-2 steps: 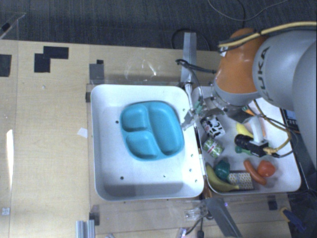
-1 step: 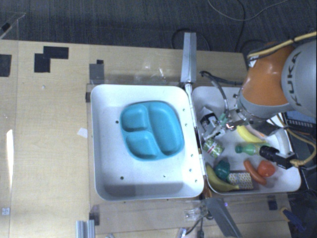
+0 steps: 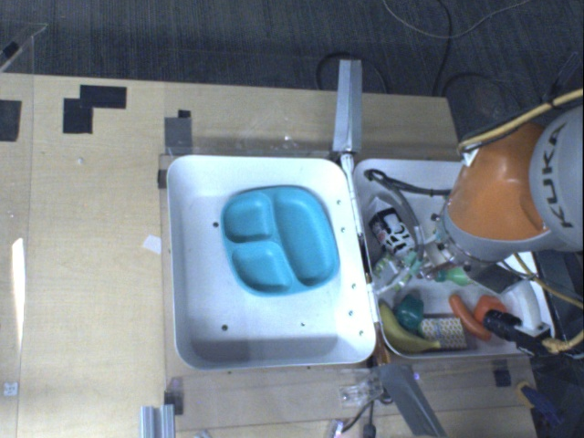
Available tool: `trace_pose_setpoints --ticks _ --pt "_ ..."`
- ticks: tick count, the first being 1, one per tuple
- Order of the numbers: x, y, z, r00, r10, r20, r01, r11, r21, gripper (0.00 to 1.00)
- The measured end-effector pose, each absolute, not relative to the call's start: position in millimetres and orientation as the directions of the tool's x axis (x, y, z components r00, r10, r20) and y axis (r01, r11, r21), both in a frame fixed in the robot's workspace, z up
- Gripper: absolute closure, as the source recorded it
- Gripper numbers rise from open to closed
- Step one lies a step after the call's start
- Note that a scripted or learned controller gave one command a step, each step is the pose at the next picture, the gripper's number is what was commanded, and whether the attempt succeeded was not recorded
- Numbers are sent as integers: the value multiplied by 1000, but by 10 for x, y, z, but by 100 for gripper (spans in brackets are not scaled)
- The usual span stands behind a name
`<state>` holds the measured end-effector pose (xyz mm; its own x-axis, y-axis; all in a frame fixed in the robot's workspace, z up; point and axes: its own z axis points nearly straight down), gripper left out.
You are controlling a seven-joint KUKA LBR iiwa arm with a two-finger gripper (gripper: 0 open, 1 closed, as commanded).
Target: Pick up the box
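Observation:
The grey arm with its orange band [image 3: 497, 199] reaches in from the right and hangs low over the right bin [image 3: 401, 173]. Its gripper [image 3: 409, 265] is down among the items near the bin's left wall. Just above the gripper, touching or nearly touching it, lies a small black and white packet [image 3: 391, 232] that may be the box. The arm hides much of the bin's middle and right side.
Along the right bin's front lie a yellow banana [image 3: 401, 334], a teal round item [image 3: 410, 310], a speckled grey piece [image 3: 444, 328] and an orange-handled tool [image 3: 467, 314]. The left bin [image 3: 196, 272] holds a blue divided plate [image 3: 278, 238]. A metal post [image 3: 348, 108] stands between the bins.

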<state>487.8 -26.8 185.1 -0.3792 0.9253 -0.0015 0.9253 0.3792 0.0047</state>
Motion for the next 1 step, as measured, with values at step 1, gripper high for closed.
trace_pose_setpoints --ticks 1 --pt "4885 -1020 2158 -278 961 -3 961 278 6 0"
